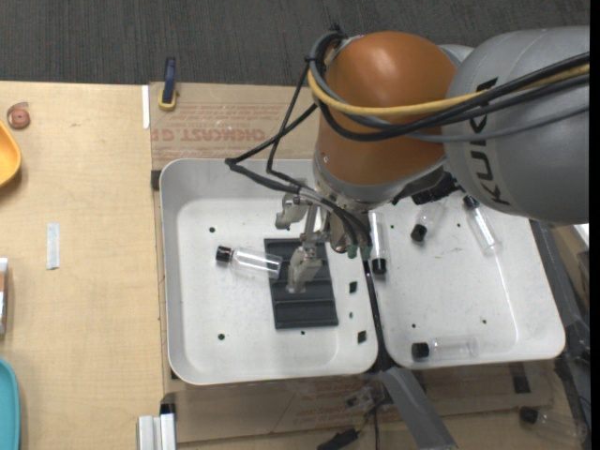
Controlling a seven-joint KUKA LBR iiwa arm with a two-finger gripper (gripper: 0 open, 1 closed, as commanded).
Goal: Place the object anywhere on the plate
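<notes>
A clear vial (249,262) with a black cap lies on its side in the left bin (197,345), cap pointing left. Its right end reaches the upper left corner of the black ribbed rectangular plate (307,309), which lies flat in the middle of that bin. My gripper (301,272) hangs over the upper part of the plate, just right of the vial's end, under the orange band of the arm. Nothing shows in its grasp.
The right bin (525,331) holds several more clear vials: one at the front (444,350), one by the divider (377,248), others at the back (480,228). The arm (487,111) covers the back of both bins. A cardboard bench lies to the left.
</notes>
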